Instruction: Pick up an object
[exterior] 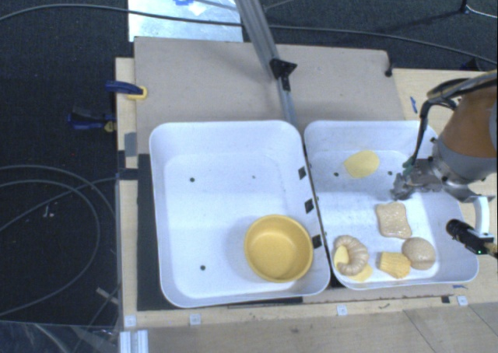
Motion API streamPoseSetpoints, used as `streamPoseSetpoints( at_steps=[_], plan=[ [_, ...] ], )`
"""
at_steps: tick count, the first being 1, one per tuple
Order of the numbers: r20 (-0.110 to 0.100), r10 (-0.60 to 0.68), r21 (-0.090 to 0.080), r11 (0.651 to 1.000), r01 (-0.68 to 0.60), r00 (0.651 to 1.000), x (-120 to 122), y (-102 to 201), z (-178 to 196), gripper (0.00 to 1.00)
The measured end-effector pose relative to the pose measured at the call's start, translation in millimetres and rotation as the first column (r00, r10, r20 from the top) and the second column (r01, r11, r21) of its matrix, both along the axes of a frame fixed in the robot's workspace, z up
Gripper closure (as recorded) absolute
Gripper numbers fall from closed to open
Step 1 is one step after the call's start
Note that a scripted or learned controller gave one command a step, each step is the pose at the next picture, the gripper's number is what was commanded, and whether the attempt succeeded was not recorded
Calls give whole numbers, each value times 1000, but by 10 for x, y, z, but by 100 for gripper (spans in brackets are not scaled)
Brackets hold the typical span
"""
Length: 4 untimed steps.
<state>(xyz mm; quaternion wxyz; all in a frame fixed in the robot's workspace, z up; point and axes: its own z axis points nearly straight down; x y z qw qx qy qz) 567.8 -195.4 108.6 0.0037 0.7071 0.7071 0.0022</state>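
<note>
Toast slice (393,220) lies flat in the right bin (327,141), lower right of the frame. The gripper (406,183) hangs just above it, maybe lining up to grab.

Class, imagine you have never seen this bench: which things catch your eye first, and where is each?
The yellow bowl sits alone at the front of the left bin. The right bin holds pale food pieces clustered near its front, and the end effector is low over that bin's right side.
</note>
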Motion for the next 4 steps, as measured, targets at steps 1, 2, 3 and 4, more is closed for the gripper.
streamPoseSetpoints(
  at_steps=[1, 2, 3, 4],
  plan=[
    [-2, -1, 0, 1000, 1, 1000, -84, -33, 549, 100],
    [-1, -1, -1, 1000, 1, 1000, -131, -123, 1101, 100],
    [-2, 5, 0, 1000, -5, 1000, -116, -126, 1594, 100],
    [-4, 11, 3, 1000, -11, 1000, 70, 426, 1633, 100]
  ],
)
